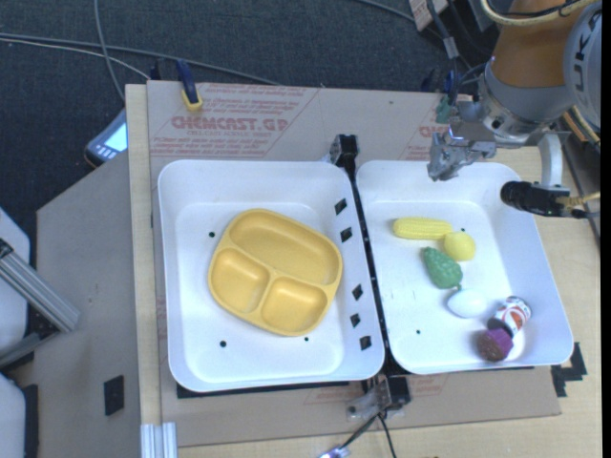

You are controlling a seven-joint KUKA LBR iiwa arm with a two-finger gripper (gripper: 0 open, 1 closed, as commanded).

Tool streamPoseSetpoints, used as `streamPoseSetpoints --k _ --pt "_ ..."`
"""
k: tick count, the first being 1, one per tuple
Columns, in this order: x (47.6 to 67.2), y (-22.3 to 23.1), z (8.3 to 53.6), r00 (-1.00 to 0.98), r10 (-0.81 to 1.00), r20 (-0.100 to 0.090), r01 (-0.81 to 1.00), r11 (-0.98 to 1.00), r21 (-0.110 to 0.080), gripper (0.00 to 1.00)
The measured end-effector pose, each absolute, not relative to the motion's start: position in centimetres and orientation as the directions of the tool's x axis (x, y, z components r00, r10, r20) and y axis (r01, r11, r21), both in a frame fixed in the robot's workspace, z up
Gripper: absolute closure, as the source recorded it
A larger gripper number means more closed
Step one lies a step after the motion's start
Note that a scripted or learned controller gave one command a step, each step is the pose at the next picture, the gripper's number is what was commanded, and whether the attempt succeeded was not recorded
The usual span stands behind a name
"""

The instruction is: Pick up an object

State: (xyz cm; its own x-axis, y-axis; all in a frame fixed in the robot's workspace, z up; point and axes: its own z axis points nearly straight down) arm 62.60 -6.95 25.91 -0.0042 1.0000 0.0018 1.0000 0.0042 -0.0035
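The right bin (535, 256) holds several small objects: a yellow corn cob (421, 228), a yellow lemon (459, 246), a green bumpy vegetable (442, 268), a white egg (468, 303), a purple fruit (495, 344) and a small red-and-white item (516, 315). My gripper (445, 165) hangs over the far left rim of that bin, above and behind the corn cob. Nothing shows between its fingers. It is apart from all the objects.
The left bin (181, 256) carries a yellow divided plate (275, 271). A black clip strip (355, 256) runs between the bins. A blue-and-yellow clamp (188, 88) sits on the cardboard at the far left. Cables lie on the dark floor behind.
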Motion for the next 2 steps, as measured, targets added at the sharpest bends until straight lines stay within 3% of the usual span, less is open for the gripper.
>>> streamPoseSetpoints --k 1,2 --pt "62.1 -1.3 24.2 -0.006 1.000 0.003 1.000 0.006 -0.004 1.00" --pt "60.4 3.2 24.0 -0.005 1.000 0.002 1.000 0.005 -0.004 1.00"
